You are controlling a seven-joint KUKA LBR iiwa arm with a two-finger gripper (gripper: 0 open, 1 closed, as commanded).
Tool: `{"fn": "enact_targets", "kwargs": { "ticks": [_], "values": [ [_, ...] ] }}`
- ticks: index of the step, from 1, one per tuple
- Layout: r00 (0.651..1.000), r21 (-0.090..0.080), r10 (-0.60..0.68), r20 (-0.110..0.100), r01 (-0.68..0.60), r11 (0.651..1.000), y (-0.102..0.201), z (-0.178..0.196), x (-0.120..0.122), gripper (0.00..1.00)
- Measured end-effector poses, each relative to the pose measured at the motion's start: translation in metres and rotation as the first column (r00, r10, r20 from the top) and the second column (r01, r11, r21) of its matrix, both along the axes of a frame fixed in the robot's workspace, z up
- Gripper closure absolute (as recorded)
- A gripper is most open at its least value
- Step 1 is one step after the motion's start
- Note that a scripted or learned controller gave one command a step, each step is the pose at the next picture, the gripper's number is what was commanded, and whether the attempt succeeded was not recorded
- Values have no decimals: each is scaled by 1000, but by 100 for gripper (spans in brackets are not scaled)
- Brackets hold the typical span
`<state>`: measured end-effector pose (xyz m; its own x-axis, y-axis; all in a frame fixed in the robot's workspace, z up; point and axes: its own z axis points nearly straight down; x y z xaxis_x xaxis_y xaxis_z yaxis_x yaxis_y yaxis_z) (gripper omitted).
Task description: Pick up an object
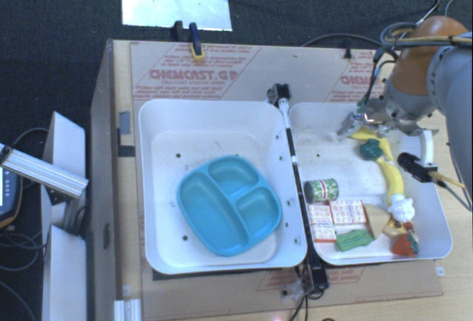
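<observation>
The right bin (pixel 325 127) holds a long yellow banana-shaped toy (pixel 391 177) with a small teal piece (pixel 370 149) at its upper end. It also holds a green-labelled can (pixel 321 189) lying on its side, red-and-white cartons (pixel 336 217), a green block (pixel 353 240) and a red-orange toy (pixel 404 242). My gripper (pixel 353 124) hangs low over the far part of this bin, just above and left of the teal piece and the banana's top end. I see nothing held in it.
A blue divided plate (pixel 229 203) lies in the left bin (pixel 170 127). A ridge with a black strip (pixel 290 149) separates the two bins. The grey arm with its orange band (pixel 432 35) enters from the upper right.
</observation>
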<state>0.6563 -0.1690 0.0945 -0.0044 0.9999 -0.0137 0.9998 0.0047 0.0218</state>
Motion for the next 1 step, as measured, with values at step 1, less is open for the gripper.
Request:
{"fn": "enact_targets", "kwargs": {
  "ticks": [1],
  "values": [
    [1000,12,-2,-17,2,1000,-34,47,13,0]
  ]
}}
